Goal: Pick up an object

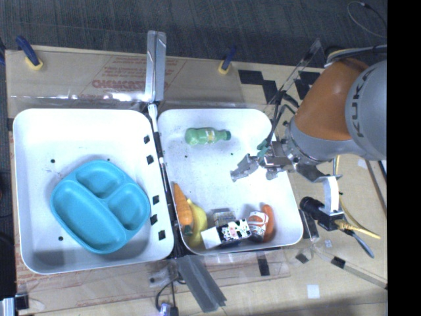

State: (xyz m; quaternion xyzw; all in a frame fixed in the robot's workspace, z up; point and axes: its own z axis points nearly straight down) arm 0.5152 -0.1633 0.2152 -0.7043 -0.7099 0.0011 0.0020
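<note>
My gripper hangs over the middle right of the right bin, open, with nothing between its fingers. A green bottle lies on its side near the bin's far wall, up and to the left of the gripper. Along the near wall lie an orange carrot, a yellow banana, a white box with black print, a small grey piece and a red and white item. All of these are apart from the gripper.
The left bin holds a blue divided plate. A metal divider rises between the bins at the back. The arm's orange band sits over the right bin's right edge. Bare white floor lies under the gripper.
</note>
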